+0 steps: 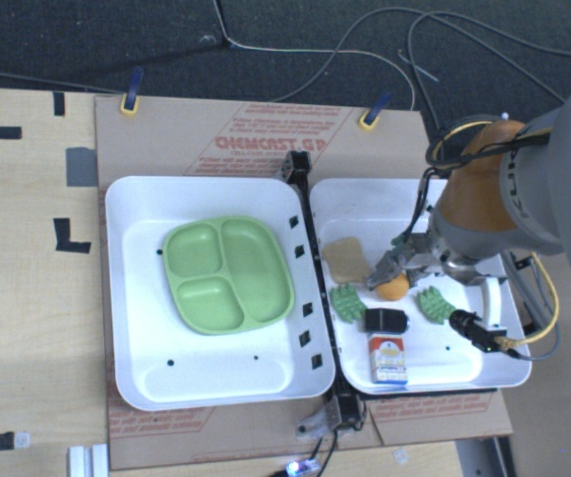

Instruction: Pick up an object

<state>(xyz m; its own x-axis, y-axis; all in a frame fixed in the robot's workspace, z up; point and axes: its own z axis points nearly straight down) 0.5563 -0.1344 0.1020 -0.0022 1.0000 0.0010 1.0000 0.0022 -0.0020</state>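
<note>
In the camera view, two shallow white bins sit side by side on a brown cardboard sheet [265, 132] printed with red lettering, held at its upper edge by two yellow-and-blue clamps. The left bin [131, 266] fills the middle of the frame and holds a light green divided plate [227, 272] with three compartments, lying flat and slightly turned.

The right bin [364, 202] lies at centre right. The grey arm with its orange band [476, 187] comes in from the right edge and bends down over this bin. Its gripper [388, 278] sits low in the middle of the bin, directly at a small orange object [393, 287], which appears to lie between the fingertips; whether the fingers actually pinch it cannot be told for sure from this angle.

Around it, a tan sponge-like block [345, 258] lies just to the upper left, touching or nearly touching the gripper. A green ridged piece [348, 302] rests below that block, and a second green ridged piece [434, 304] lies to the right of the orange object. A small black block [385, 320] sits just below the orange object, and a red, white and blue carton [388, 358] lies near the bin's lower edge.

Grey cables [364, 38] trail over the dark floor along the top of the frame.
</note>
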